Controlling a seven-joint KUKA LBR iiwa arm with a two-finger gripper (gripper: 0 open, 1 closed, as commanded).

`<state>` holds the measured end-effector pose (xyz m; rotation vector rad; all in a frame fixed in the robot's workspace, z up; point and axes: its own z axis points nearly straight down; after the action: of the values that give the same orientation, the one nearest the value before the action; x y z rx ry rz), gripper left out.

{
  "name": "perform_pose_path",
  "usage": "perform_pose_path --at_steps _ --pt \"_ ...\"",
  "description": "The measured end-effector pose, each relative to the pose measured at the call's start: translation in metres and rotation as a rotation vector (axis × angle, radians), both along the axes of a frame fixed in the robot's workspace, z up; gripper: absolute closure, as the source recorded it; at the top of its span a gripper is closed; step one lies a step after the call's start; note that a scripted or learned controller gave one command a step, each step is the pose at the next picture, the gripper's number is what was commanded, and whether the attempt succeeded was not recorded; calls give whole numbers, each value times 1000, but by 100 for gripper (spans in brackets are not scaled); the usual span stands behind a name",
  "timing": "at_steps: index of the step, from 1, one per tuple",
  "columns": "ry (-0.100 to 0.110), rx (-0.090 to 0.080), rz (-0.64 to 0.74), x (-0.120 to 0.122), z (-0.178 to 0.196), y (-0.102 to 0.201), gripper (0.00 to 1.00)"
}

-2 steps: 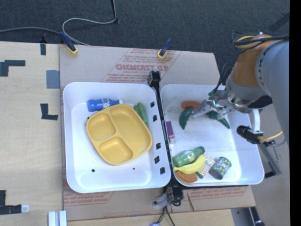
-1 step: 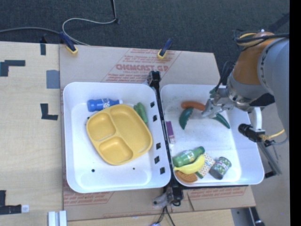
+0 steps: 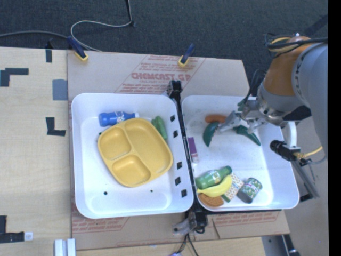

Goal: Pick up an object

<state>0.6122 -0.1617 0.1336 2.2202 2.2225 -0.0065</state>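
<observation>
My gripper (image 3: 233,134) hangs over the upper part of the right bin (image 3: 282,188), open, its two dark green fingertips (image 3: 209,133) spread wide. Nothing sits between them, just bare white bin floor. A flat orange piece (image 3: 216,118) lies just behind the left fingertip. A small purple bar (image 3: 192,149) lies by the divider, to the gripper's left. At the bin's front edge a green bottle (image 3: 213,176), a yellow banana (image 3: 219,187), an orange item (image 3: 212,200), a patterned packet (image 3: 233,189) and a dark can (image 3: 249,190) huddle together.
The left bin (image 3: 85,196) holds a yellow divided plate (image 3: 135,151), a blue bottle (image 3: 116,118) behind it and a green item (image 3: 159,127) at its right. A black divider (image 3: 181,143) with clips runs between the bins. The arm (image 3: 290,79) enters from the right.
</observation>
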Motion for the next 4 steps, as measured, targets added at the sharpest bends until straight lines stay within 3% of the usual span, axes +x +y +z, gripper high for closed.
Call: perform_pose_path --at_steps 1,2,3,4 --pt "-4 1 1 46 -48 -29 0" --pt "-5 -3 3 46 -37 -29 100" --pt "-5 -3 3 46 -38 -29 0" --pt "-5 -5 4 46 -27 -29 100"
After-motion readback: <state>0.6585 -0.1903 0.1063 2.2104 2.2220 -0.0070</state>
